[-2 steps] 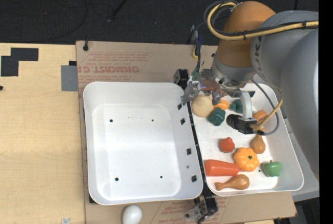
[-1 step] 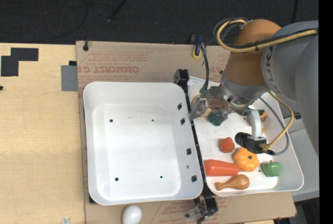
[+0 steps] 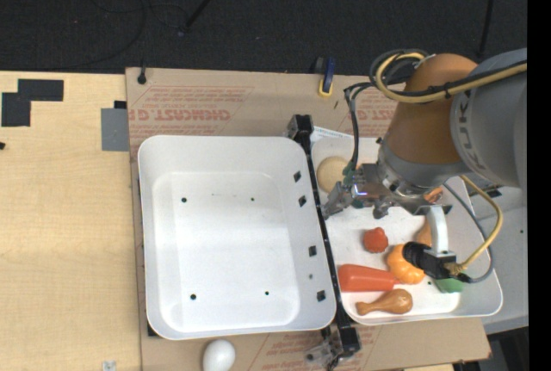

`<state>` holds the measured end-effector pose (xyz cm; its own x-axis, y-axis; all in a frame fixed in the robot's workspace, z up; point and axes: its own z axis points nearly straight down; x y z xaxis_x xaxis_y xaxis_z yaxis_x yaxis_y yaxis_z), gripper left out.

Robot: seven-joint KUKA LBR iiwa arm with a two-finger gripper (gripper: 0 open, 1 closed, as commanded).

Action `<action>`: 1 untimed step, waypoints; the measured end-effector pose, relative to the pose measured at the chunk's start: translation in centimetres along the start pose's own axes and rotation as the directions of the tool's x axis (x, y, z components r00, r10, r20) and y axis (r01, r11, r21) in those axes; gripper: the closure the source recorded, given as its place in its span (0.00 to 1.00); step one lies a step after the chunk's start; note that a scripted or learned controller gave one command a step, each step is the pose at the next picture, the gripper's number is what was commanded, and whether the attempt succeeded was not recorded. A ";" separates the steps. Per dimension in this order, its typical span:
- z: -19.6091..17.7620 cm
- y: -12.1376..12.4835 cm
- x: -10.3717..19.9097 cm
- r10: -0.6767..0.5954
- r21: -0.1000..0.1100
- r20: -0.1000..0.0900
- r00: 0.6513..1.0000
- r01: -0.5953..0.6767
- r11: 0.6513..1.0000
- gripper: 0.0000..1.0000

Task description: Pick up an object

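The gripper (image 3: 357, 195) hangs low over the right bin (image 3: 482, 302), beside a pale round object (image 3: 330, 172); I cannot tell its state. Lower straight onto one isolated piece, such as the small red object (image 3: 374, 239), avoiding the crowded carrot (image 3: 366, 278).

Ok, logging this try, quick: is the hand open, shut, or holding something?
Hand: cannot be told; it hangs low over the right bin, near the red piece.

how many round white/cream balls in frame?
2. A white ball sits outside the bins on the bench, below the left bin's near edge. A cream ball lies in the right bin's far-left corner, beside the claw. The arm may hide others.
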<state>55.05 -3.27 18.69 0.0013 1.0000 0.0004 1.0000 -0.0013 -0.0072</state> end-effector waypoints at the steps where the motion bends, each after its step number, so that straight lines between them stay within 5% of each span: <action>1: 6.7 4.5 -6.7 0.002 -0.005 0.002 1.000 -0.002 1.000 0.00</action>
<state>59.46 -9.97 11.93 0.0030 1.0000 -0.0020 1.0000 -0.0030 -0.0023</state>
